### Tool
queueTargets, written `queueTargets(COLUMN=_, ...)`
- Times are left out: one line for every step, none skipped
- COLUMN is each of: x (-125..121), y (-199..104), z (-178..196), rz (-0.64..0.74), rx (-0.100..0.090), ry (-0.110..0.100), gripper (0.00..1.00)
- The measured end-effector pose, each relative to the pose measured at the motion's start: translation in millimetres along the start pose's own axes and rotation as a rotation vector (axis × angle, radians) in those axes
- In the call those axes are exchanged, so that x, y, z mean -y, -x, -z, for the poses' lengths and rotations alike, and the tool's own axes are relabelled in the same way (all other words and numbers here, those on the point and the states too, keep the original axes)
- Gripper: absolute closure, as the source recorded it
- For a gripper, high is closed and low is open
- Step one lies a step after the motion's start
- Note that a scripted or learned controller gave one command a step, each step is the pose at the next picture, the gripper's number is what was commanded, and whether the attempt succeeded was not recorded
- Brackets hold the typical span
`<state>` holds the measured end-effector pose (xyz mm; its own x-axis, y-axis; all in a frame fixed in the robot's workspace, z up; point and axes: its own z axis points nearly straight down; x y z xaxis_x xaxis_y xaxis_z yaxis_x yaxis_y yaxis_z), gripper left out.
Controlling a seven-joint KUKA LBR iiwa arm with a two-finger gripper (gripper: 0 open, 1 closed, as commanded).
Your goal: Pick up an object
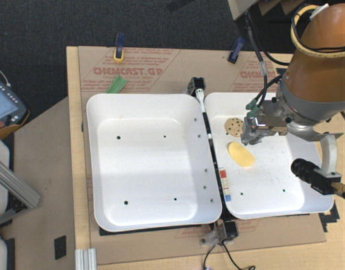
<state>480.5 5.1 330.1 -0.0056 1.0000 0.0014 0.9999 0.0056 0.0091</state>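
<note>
Claw (251, 135): finger state cannot be determined. Cookie (233, 126) just left of it; yellow lump (241, 154) just below.

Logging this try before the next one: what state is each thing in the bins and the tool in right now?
Yellow oval object: lying flat in the right bin, free of any grip.
Round speckled cookie-like disc: lying flat in the right bin, beside the tool.
Tool: low over the right bin, above the yellow object; its grip cannot be judged.
Left bin: flat on the bench beside the right bin.
</note>
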Motion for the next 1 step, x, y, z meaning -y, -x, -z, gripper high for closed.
queueTargets(x=-16.0, y=-45.6, z=145.6, rz=0.001, rx=-0.002, ry=0.011, gripper=1.0)
